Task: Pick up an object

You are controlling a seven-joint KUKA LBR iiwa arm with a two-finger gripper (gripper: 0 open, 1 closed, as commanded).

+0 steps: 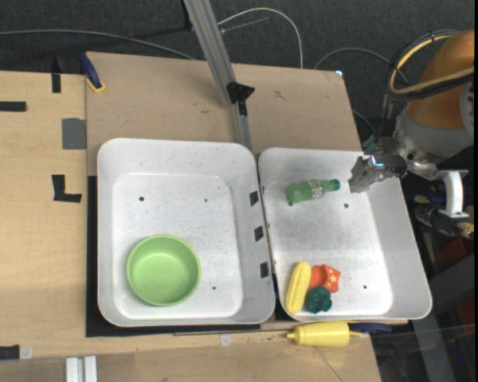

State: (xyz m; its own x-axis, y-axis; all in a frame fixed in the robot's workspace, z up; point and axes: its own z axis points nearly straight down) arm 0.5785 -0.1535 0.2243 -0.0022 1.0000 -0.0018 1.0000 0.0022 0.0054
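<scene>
A green bottle (pixel 310 190) lies on its side near the back of the right bin (pixel 382 237). At that bin's front sit a yellow banana-shaped toy (pixel 297 286), a small orange-red piece (pixel 326 277) and a dark green lump (pixel 319 299), close together. My gripper (pixel 366 173) hangs over the right bin's back right corner, just right of the bottle's cap end, with nothing seen between its fingers. A lime green bowl (pixel 163 270) rests in the front left of the left bin (pixel 175 173).
A yellow bottle (pixel 323 334) lies on the bench just outside the right bin's front rim. A grey metal pole (pixel 215 46) slants down to the gap between the bins. Cables trail across the dark floor behind the bench.
</scene>
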